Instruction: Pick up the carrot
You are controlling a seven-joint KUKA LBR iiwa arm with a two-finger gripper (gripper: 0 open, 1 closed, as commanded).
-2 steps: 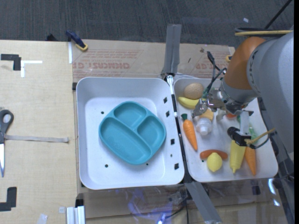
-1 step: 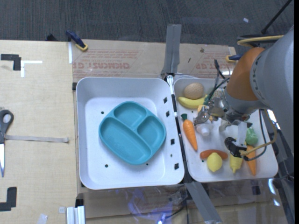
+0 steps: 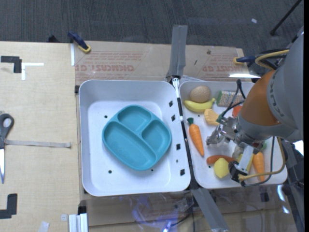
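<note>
An orange carrot with a green top lies lengthwise along the left wall of the right bin. My gripper hangs over the middle of that bin, just right of the carrot and apart from it. Nothing shows held in it. A second orange carrot lies near the bin's right side, partly covered by the arm's wrist.
A banana, a tan egg-shaped piece, a yellow piece, a red pepper and a lemon share the right bin. A blue divided plate rests in the left bin. Scissors lie on the bench at far left.
</note>
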